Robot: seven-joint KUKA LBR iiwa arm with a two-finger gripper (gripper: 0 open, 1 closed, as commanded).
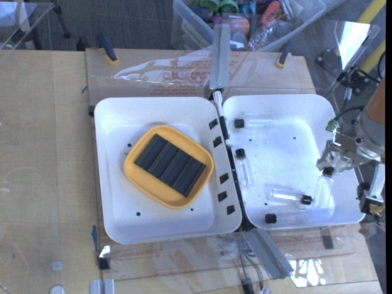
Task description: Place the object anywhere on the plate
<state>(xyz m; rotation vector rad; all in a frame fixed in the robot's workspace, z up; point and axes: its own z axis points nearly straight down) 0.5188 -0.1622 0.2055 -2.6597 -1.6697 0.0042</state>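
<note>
Gripper (326, 168) sits at 3 o'clock in right bin (288, 112); can't tell its opening or any hold. Clear vial (289, 196) lies at 5 o'clock, long axis 9-to-3, black cap toward 3. Plate (168, 165) sits in left bin (116, 118).

A yellow plate (168, 174) with a dark ribbed middle sits tilted in the left bin. Clear little tubes with black caps (288, 197) lie flat in the right bin.
</note>
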